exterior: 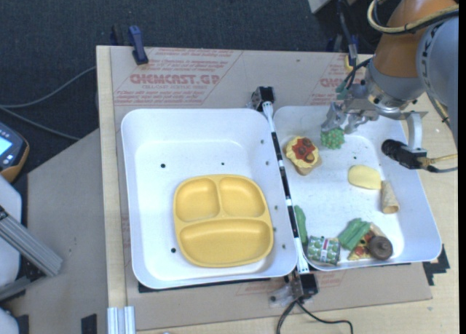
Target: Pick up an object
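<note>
My gripper hangs over the far left part of the right bin. A small green broccoli piece sits right at its tip, touching or nearly touching it; whether it is gripped is not clear. A yellow bun with red topping lies just left of and below the broccoli. Further toward the front lie a pale yellow lump and a tan wedge.
The left bin holds a yellow divided plate. Along the right bin's front edge lie a green pod, a green packet, green sticks and a brown round piece. A black cable plug hangs right of the gripper.
</note>
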Robot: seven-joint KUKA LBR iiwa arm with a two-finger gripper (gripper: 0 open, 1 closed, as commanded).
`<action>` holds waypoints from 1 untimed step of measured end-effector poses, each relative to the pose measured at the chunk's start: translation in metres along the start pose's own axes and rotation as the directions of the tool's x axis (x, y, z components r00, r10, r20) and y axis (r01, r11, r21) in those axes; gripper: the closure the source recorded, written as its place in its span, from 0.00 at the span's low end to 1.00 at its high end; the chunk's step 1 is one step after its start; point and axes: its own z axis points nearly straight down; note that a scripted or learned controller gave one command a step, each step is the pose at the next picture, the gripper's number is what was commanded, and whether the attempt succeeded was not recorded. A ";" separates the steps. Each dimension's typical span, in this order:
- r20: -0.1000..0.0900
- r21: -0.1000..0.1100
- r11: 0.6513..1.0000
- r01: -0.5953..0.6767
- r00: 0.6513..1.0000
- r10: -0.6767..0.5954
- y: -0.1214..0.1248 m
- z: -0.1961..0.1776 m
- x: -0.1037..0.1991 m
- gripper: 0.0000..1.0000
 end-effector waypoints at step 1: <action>-0.001 0.002 1.000 0.000 1.000 0.000 -0.041 -0.059 0.066 1.00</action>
